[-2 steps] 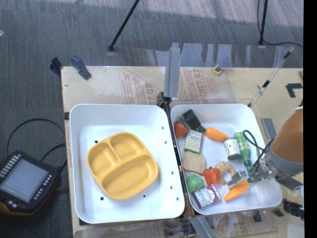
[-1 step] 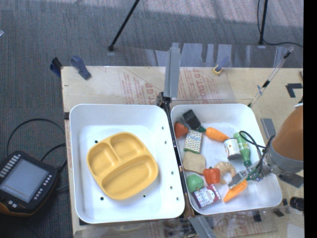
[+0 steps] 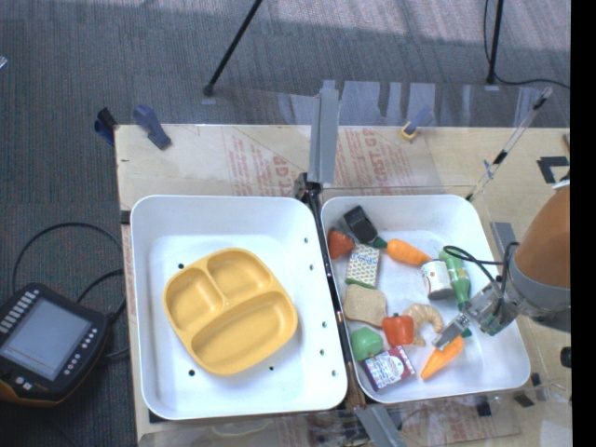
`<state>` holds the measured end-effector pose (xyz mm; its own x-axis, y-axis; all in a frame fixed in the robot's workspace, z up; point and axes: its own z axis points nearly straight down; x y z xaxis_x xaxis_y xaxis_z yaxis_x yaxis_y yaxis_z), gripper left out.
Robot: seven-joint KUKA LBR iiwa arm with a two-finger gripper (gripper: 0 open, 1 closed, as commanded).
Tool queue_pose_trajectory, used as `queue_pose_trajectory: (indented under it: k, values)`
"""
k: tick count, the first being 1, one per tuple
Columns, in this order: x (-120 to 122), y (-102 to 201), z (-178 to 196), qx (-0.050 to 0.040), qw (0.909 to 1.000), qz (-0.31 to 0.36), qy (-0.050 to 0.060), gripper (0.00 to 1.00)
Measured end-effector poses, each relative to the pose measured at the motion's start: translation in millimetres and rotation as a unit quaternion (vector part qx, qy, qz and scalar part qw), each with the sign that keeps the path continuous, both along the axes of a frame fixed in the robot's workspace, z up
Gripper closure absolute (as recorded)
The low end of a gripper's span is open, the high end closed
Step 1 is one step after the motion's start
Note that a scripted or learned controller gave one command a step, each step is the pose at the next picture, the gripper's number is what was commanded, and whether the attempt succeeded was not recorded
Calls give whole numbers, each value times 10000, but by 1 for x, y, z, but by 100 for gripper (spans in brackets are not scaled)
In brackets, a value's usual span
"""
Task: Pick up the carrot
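Note:
Two orange carrots lie in the right bin (image 3: 503,366). One carrot (image 3: 408,251) with a green top rests near the bin's middle back. The other carrot (image 3: 439,360) lies slanted near the front right, its thick end pointing up and to the right. My gripper (image 3: 457,332) reaches in from the right and hangs right over that thick end, touching or almost touching it. The view does not show whether the carrot is between the tips.
Around the carrots lie a red pepper (image 3: 399,329), a croissant (image 3: 427,317), a can (image 3: 435,278), a green bottle (image 3: 455,270), bread (image 3: 366,305), a pink box (image 3: 389,369) and a green fruit (image 3: 366,343). The left bin (image 3: 158,222) holds a yellow divided plate (image 3: 230,310).

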<state>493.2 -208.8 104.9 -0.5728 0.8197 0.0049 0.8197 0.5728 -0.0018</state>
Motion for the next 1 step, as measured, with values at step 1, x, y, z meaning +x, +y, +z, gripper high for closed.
queue_pose_trajectory:
  k: [1]
  values:
    - [106, -1, -16, -1, 9999, -149, -4, 0]
